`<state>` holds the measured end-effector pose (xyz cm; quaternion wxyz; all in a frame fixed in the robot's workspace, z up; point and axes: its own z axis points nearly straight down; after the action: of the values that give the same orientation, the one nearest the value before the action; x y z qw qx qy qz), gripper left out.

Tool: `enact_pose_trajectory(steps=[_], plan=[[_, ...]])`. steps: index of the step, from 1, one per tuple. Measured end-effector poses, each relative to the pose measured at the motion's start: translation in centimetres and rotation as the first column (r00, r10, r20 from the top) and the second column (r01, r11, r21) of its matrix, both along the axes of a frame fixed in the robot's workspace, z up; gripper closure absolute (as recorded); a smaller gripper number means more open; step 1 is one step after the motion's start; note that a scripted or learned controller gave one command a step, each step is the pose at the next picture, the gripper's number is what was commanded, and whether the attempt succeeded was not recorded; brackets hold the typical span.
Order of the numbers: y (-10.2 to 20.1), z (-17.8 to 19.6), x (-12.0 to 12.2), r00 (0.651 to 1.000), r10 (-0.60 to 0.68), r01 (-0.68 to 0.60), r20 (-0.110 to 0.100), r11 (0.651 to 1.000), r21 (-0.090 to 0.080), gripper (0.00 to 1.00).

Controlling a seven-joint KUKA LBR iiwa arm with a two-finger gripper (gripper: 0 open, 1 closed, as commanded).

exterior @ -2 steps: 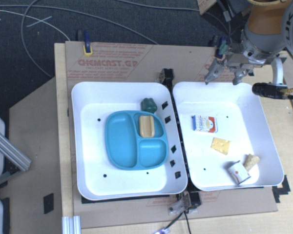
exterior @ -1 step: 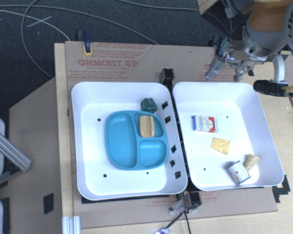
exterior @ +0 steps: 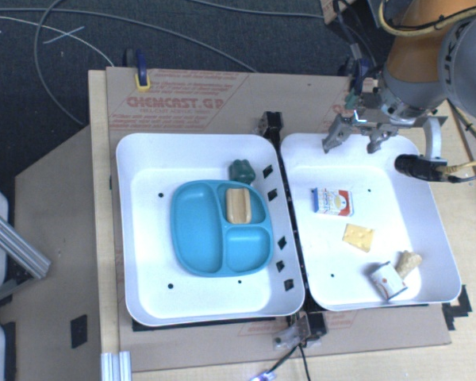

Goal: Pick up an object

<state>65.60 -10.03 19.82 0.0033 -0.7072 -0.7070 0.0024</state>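
Observation:
My gripper (exterior: 357,139) hangs over the far edge of the right bin (exterior: 428,236), its two fingers spread apart with nothing between them. Below it in that bin lie a small blue, white and red packet (exterior: 332,202), a yellow wedge like cheese (exterior: 358,236), a small grey and white box (exterior: 387,281) and a tan piece (exterior: 408,263) beside the box. The left bin (exterior: 143,236) holds a blue divided plate (exterior: 220,227) with a tan bread-like piece (exterior: 238,205) in its upper right compartment. A dark green object (exterior: 242,171) sits just beyond the plate.
Black clips (exterior: 282,236) run along the seam between the two bins. A black handle-like part (exterior: 419,167) juts over the right bin's far right edge. Cables (exterior: 79,30) trail over the dark floor behind the bench.

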Motion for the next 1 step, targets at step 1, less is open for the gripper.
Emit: enact_pose_trajectory(steps=[1], plan=[[-0.07,-4.72,-0.94,1.000,0.000,0.000,0.001,1.000,0.001,0.00]])
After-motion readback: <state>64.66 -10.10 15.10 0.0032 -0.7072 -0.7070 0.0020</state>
